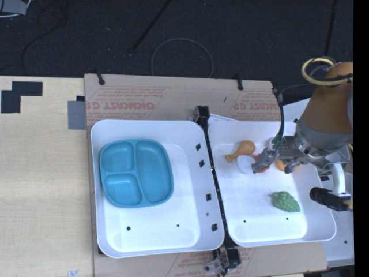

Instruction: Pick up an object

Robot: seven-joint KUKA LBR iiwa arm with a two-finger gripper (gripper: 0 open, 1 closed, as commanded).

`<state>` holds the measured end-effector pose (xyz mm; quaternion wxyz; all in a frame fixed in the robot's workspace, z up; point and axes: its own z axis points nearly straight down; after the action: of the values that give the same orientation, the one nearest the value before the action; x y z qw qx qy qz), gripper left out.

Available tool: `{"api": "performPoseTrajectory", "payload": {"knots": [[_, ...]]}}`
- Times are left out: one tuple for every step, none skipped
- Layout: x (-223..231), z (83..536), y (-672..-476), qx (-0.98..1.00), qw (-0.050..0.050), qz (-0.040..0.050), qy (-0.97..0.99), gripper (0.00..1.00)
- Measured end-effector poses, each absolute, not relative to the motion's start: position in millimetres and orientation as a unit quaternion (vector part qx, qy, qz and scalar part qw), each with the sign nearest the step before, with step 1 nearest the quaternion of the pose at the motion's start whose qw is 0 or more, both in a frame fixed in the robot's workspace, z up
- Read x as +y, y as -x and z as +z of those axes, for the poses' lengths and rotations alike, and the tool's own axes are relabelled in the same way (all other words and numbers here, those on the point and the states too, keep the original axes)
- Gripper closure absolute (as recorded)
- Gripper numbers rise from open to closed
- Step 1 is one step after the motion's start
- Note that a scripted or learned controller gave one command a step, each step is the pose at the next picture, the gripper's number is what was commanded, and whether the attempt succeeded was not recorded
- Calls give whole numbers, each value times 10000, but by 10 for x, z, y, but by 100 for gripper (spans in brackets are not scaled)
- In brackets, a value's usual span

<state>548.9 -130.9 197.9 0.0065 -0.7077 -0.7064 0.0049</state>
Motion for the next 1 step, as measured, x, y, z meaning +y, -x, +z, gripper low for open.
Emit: {"api": "performPoseTrajectory", "payload": {"knots": [[-1311, 2057, -5518, -7072, 6, 5, 7071, 0]]}}
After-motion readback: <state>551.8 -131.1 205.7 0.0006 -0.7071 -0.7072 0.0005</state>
